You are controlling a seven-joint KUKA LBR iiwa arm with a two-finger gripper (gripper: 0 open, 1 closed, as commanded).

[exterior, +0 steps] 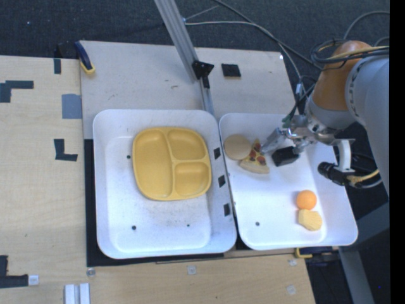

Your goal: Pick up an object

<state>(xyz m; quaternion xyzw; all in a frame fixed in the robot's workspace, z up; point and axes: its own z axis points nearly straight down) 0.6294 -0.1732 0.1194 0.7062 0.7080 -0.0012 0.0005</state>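
Reaching from the right, hand (278, 145) beside pizza slice (254, 162)

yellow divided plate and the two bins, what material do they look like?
Yellow divided plate: looks like moulded plastic, matte to satin, with uniform colour and soft rounded compartment ridges. Left bin and right bin: likely thin formed white plastic, smooth with slight sheen and rounded corners; the left one's floor shows dark speckling. Look alone can't confirm.

A pale table (145, 75) carries two white bins: the left bin (107, 189) and the right bin (335, 230). A metal pole (174, 24) slants overhead. Black cables (253, 27) trail behind.
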